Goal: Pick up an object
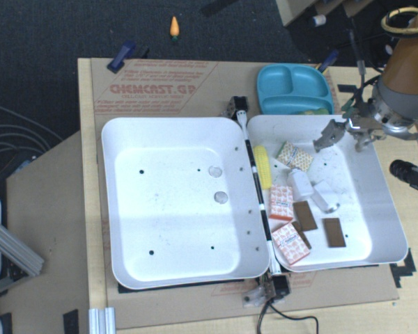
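Left bin [174, 256]: shallow white plastic tray, two small clear discs [218, 184] inside.
Right bin [376, 207]: my side; holds yellow bar [262, 167], red-patterned packets [281, 202], brown rectangular blocks [305, 216].
My claw [345, 131]: above right bin's far edge, nothing gripped; spread or clenched, I cannot tell.

Readable text: one printed line on the brown board.

You can read red lettering, "CHEMCAST GP", on the brown board [157, 82] beneath the bins, at about eleven o'clock from the left bin [118, 134]. Smaller red lines run above and below it, too blurred for you to read. Print on the small packets [281, 202] cannot be made out.
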Robot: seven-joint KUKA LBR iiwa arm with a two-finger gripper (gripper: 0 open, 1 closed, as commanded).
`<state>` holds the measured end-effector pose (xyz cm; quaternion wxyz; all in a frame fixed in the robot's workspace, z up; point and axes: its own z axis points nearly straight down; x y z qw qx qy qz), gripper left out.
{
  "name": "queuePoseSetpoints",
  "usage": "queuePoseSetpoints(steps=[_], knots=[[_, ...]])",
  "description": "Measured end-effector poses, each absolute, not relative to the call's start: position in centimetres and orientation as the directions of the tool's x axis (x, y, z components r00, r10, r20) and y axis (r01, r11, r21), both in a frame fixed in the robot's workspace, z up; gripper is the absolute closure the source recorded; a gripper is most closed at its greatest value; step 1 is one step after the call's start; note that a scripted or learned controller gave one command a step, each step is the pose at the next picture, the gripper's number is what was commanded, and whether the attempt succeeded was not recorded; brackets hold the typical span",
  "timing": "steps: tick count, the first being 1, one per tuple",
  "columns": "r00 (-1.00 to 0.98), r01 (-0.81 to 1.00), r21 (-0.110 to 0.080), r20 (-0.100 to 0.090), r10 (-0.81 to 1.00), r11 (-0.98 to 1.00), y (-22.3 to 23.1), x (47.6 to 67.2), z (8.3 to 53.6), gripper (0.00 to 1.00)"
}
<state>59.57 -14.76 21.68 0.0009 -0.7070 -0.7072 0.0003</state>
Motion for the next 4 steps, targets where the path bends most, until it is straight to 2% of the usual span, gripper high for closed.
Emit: queuePoseSetpoints(steps=[1,2,3,4], knots=[[-0.001,1.0,0.0,0.001,1.0,0.001,-11.1,66.6,8.4,0.0],[-0.002,1.0,0.003,-0.001,1.0,0.002,-11.1,66.7,9.5,1.0],[-0.002,1.0,0.002,-0.001,1.0,0.002,-11.1,66.7,9.5,0.0],[0.001,1.0,-0.003,0.001,1.0,-0.001,-20.7,60.8,8.5,0.0]])
